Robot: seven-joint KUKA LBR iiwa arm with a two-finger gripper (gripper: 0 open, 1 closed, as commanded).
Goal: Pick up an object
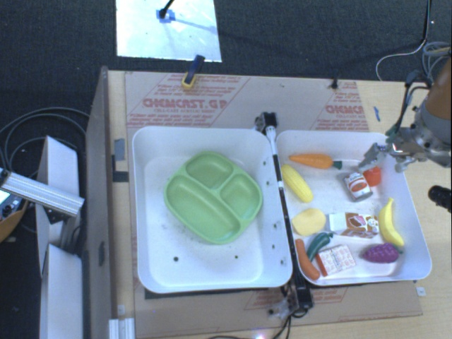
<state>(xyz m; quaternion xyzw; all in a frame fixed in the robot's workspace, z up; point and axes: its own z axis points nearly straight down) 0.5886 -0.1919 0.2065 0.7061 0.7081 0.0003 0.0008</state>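
Over the right bin (421, 258) we see the end effector (385, 157) beside the small can (357, 185); grip state unclear, nothing lifted, picking remains.

Two bins (148, 210); one green tray (213, 197); what looks like ten toy foods (311, 160) in the right bin (417, 249), some overlapping.

Both white bins (205, 277) look like smooth moulded plastic with a faint sheen. The green divided tray (213, 197) is matt plastic. At three o'clock, the toy food reads as glossy plastic: the banana (390, 222), the corn cob (296, 183), the carrot (311, 161). The small can (357, 186) has a shiny metallic look. The bench sheet (183, 104) looks like matt printed cardboard. At twelve o'clock, dark floor (56, 34) looks rough, like carpet.
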